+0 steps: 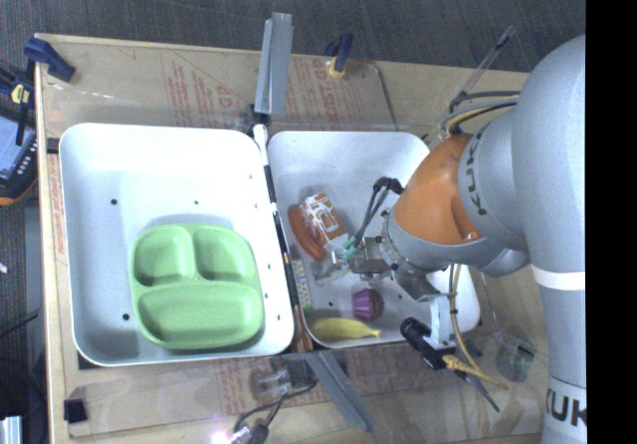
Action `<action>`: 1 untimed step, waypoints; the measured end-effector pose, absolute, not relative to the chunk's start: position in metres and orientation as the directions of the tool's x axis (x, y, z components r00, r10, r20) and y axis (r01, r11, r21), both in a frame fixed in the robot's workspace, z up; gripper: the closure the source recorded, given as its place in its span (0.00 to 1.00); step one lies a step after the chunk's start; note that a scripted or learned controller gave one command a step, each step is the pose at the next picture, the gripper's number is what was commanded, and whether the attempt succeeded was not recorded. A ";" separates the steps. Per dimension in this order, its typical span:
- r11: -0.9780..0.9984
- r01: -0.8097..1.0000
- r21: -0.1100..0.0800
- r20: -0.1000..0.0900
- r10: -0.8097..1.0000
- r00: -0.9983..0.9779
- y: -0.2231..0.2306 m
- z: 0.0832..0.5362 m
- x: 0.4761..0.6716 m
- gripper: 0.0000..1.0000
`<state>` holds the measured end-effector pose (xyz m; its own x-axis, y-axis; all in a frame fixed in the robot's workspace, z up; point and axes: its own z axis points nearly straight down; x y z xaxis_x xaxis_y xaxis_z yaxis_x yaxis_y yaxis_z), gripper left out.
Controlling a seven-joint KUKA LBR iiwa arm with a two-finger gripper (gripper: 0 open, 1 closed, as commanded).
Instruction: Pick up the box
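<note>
The box (320, 214) is small, orange and white, and lies tilted in the left half of the right bin (398, 148). A red-brown sausage-shaped toy (305, 234) lies against the box's lower left side. My gripper (341, 260) hangs low in the bin, just below and right of the box, under the orange wrist band (438, 198). I see nothing held in it. The wrist hides the bin's middle right part.
A purple toy (366, 305) and a yellow banana (345, 330) lie near the right bin's front wall. The left bin (100, 163) holds a green divided plate (197, 286). Cables hang from the wrist over the right bin's front right corner.
</note>
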<state>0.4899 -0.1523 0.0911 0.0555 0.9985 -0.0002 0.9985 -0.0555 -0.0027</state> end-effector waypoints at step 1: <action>-0.054 0.999 -0.004 0.003 0.999 0.054 -0.185 0.091 0.476 0.00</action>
<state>0.4764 -0.1846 0.0914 0.0541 0.9985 0.0033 0.9985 -0.0541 -0.0039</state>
